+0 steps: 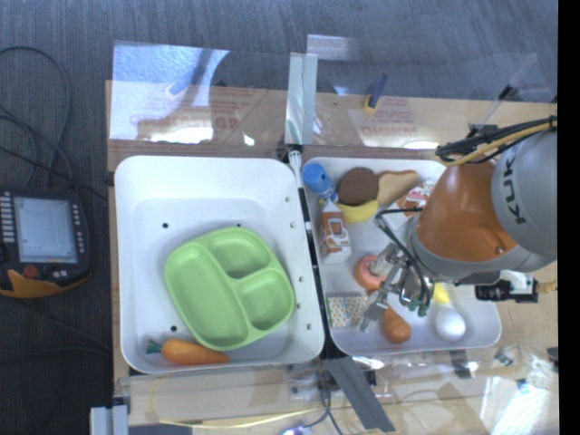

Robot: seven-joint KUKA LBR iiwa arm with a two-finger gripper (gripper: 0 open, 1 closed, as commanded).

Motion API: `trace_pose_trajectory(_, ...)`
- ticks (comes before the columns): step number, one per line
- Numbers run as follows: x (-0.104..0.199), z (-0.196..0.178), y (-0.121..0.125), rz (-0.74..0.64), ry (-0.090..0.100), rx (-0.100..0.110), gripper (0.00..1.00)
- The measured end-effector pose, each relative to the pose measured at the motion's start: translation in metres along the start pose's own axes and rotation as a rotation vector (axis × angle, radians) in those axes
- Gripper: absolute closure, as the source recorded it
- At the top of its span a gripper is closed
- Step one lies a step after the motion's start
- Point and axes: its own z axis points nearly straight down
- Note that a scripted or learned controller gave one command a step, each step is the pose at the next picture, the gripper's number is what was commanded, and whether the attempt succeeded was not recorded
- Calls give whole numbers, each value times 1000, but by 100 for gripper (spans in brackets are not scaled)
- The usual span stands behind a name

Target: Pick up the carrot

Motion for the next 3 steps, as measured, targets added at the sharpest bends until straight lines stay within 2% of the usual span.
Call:
trace_pose_trajectory(1,1,0,2,364,2,-3,0)
trace_pose_trajectory(2,-4,-11,1,369,-13,-5,100)
trace_pose_trajectory(3,7,-101,78,331,29,3,100)
